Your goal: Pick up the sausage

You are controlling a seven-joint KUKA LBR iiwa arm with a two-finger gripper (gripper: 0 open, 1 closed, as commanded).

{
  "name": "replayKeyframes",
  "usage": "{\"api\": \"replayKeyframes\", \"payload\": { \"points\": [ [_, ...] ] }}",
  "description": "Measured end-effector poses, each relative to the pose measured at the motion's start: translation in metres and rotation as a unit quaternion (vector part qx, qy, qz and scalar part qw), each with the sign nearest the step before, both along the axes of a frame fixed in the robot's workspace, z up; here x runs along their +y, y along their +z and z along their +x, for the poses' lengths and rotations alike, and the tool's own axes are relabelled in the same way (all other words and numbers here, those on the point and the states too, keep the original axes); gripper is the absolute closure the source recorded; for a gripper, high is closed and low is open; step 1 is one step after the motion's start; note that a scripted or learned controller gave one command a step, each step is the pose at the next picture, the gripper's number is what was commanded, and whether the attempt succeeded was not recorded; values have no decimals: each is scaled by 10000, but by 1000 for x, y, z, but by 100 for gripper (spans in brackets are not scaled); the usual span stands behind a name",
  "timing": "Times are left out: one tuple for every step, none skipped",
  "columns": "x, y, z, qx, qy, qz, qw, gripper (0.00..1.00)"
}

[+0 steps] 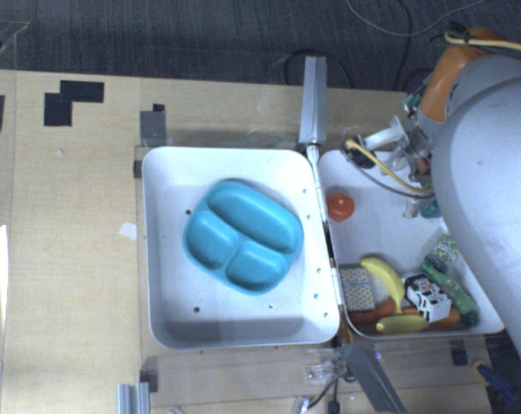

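Right bin, near corner: clutter heaped together.
- banana
- checked pad
- cow-patterned piece
- green item
- sausage: probably the reddish length, mostly buried beneath the yellow pieces, so access from above looks poor.

Red ball lies apart.

Left bin: blue divided plate.

Gripper: at the right bin's far end (open or closed: cannot tell, as cables and the arm's bulk mask it).

no readable text, green packet perhaps printed, lettering too blurred to make out
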State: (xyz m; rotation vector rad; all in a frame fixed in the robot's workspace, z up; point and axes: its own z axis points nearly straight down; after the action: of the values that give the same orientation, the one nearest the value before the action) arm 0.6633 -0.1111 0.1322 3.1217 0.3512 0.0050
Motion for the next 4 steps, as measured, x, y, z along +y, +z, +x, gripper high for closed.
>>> {"api": "replayKeyframes", "payload": {
  "points": [
    [19,148,-21,-7,1167,-5,9932,0],
    [49,103,-39,8,71,10,10000,0],
    [111,52,-77,17,260,7,9997,0],
    [53,52,-19,6,-97,9,10000,0]
  ]
}}
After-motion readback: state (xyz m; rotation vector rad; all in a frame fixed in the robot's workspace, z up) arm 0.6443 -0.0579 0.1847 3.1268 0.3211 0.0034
